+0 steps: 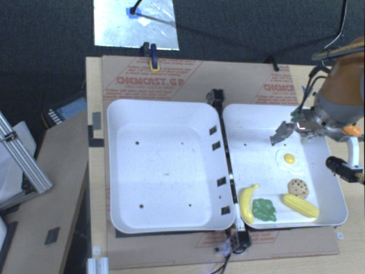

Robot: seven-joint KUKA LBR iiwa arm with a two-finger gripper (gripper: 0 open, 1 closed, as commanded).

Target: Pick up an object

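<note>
Near right bin's front wall, corn cob lying diagonally, banana upright

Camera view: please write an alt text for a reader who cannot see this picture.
A grey robot arm's two-finger gripper hovers over the right shallow white bin, above a toy fried egg. Near that bin's front edge lie a round brown cookie, a yellow corn cob, a yellow banana and a green leafy piece. The left shallow white bin sits beside it.
</note>
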